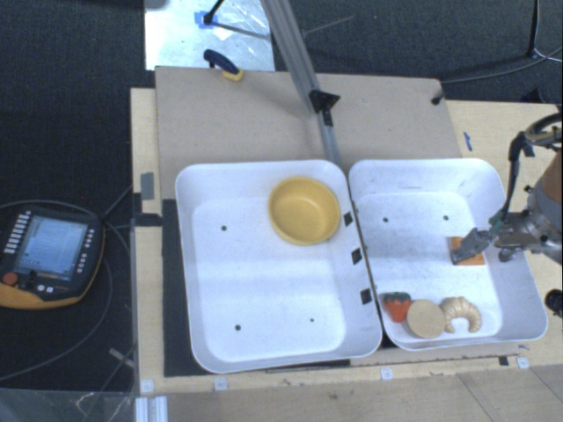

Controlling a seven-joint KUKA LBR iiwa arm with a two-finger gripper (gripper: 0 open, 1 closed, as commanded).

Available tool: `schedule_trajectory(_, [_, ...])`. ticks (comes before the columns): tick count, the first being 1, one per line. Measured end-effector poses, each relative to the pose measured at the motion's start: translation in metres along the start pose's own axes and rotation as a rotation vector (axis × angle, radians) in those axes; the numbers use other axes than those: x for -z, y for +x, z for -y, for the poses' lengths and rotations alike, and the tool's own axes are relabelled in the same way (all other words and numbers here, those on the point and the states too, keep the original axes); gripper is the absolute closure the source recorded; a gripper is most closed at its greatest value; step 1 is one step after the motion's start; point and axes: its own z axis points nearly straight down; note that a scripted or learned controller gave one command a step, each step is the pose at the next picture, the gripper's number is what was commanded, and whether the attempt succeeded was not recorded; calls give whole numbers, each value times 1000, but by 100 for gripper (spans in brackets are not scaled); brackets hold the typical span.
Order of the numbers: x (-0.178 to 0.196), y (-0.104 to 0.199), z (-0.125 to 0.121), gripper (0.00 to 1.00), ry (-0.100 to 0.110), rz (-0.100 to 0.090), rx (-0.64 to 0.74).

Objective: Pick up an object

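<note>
1. The left shallow white plastic bin (264, 323) is the biggest thing on the bench, and it holds one round yellow plastic bowl (304, 210) at about 1 o'clock of its floor, near the rim shared with the neighbouring bin.
2. The right shallow white plastic bin (413, 192) holds the small items. The grey arm with its two-finger gripper (469, 249) reaches in from 3 o'clock.
3. The gripper sits low at roughly 4 o'clock of the right bin's floor, directly over a small flat orange block (476, 258). I cannot tell whether its fingers are spread or closed, and no object shows clearly between them.
4. At 6 o'clock of that bin, three pieces lie in a row, touching or nearly so: a round tan biscuit-like disc (426, 318), a pale curled croissant-shaped toy (463, 313) to its right, and a small red-orange tomato-like toy with a green top (397, 305) to its left.
5. Judged step: the grasp attempt on the orange block. The next move calls for closing firmly on it and lifting straight up, since a thin flat piece may slip.
</note>
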Motion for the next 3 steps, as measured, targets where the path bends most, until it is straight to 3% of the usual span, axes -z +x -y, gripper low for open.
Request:
schedule_trajectory(2, [-106, -1, 12, 0, 5, -1, -1])
schedule_trajectory(3, [-118, -1, 12, 0, 1, 0, 0])
